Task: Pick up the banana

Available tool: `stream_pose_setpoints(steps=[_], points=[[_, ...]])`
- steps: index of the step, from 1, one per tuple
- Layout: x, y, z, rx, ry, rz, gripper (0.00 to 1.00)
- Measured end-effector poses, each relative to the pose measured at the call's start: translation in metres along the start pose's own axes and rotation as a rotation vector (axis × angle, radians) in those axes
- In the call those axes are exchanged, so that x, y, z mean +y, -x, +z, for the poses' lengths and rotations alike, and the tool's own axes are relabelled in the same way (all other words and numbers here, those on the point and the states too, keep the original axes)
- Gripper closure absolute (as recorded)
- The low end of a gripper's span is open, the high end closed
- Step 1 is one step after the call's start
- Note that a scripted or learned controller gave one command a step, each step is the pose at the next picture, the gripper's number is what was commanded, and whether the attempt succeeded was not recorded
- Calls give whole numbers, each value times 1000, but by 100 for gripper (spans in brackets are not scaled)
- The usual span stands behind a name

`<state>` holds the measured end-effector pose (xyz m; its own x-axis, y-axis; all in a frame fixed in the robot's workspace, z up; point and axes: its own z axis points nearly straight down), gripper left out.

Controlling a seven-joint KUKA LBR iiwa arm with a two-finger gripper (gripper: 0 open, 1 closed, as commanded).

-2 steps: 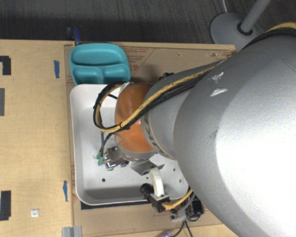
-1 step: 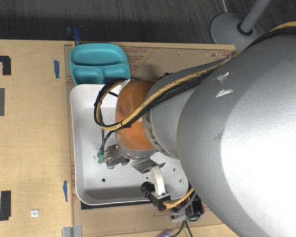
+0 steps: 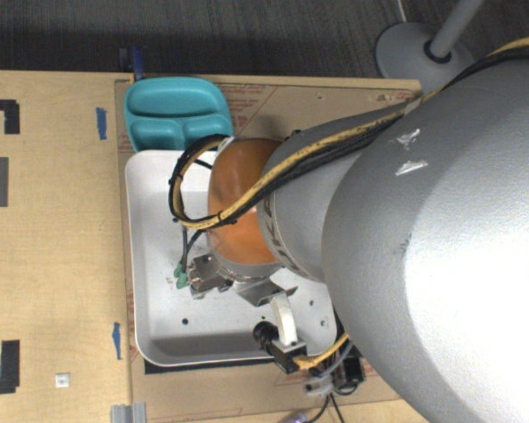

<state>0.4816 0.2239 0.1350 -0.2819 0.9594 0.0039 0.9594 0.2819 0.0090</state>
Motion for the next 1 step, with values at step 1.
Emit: stream_pose_setpoints(steps=[1], points=[[1, 0, -10, 0, 1, 0, 100]])
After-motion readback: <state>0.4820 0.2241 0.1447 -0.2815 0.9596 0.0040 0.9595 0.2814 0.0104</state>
